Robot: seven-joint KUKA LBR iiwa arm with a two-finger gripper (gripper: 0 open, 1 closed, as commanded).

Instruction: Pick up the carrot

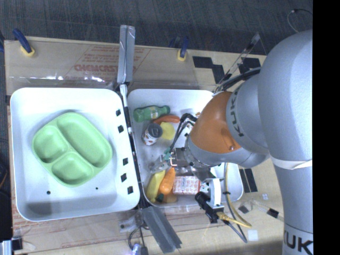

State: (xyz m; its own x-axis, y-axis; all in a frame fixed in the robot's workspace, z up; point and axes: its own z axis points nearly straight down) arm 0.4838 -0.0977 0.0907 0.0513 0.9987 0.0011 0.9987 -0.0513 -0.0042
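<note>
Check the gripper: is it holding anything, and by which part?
Cannot be told. The gripper sits just above the carrot's upper end in the right bin, but the wrist hides whether anything is between the fingers.

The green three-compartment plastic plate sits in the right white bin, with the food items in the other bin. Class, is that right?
Not quite: the green three-compartment plastic plate sits in the left white bin, as the camera view shows. The food items, including the orange carrot, lie in the right bin.
</note>
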